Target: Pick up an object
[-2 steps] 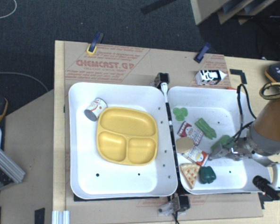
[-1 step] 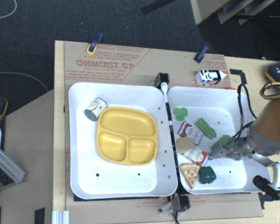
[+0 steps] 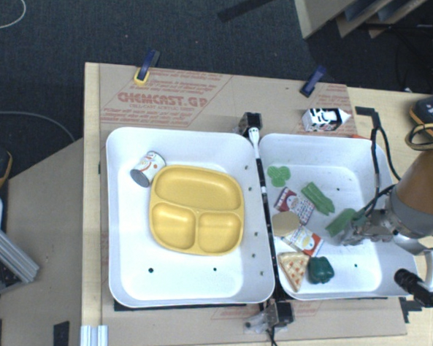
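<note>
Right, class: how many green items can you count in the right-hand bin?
4. A light green piece near the bin's top left, a green pod mid-bin, a dark green piece by the end effector, and a dark green lump beside the pizza slice. Others may be hidden.

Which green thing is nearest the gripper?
The dull green piece at the right bin's right side, touching the gripper. The other green things lie further left.

right bin (image 3: 349, 158): toys crowd left half | left bin (image 3: 118, 221): yellow tray (image 3: 197, 209) fills centre, edges open
</note>
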`<act>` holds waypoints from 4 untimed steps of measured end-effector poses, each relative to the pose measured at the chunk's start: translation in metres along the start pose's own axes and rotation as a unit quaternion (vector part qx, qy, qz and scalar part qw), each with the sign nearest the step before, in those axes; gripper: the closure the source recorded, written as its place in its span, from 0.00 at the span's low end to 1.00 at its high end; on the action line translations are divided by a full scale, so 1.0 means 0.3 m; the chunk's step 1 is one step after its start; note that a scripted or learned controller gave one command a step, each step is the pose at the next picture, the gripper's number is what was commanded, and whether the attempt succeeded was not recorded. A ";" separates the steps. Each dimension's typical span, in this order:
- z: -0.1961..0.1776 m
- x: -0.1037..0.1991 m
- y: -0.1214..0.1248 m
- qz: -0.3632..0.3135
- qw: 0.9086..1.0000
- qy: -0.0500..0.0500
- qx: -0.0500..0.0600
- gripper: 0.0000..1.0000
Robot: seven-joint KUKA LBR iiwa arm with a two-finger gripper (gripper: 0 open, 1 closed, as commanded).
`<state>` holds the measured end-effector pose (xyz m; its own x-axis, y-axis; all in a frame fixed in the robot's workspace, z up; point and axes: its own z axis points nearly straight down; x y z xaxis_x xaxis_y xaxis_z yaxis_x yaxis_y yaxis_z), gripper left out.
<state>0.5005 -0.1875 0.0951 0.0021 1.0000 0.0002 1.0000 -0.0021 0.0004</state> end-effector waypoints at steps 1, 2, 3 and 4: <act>-0.154 0.021 -0.009 -0.002 1.000 -0.002 -0.003 1.00; -0.308 0.021 0.022 -0.002 1.000 -0.002 -0.004 1.00; -0.442 0.019 0.027 -0.002 1.000 -0.002 -0.003 1.00; -0.462 0.172 0.015 -0.004 1.000 0.001 0.000 1.00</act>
<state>0.5050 -0.1358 0.2338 -0.0052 1.0000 0.0024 1.0000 0.0052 -0.0004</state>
